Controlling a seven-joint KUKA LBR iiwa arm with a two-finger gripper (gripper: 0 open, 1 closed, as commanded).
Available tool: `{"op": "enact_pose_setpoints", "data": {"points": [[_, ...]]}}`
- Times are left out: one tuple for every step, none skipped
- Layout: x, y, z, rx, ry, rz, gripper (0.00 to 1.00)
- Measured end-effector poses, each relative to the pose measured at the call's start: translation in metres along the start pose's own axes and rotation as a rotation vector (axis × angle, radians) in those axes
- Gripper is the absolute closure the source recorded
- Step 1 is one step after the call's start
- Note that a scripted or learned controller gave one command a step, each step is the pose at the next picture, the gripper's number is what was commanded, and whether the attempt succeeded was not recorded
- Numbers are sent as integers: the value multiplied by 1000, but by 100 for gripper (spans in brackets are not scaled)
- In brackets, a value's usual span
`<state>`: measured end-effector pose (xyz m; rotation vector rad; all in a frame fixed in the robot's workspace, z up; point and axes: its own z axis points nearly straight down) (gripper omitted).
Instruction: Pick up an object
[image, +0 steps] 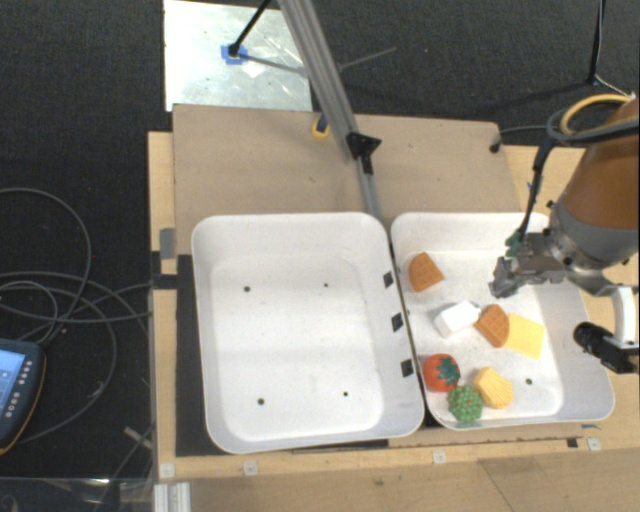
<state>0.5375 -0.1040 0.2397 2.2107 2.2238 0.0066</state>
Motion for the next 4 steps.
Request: {"op": "enact_pose_setpoints", "data": {"points": [[0,2,-29,2,0,0,100],[49,7,-33,4,3,-5,100],[104,13,-22,7,3,-5,100],[152,15,-6,8,3,-4,100]]}}
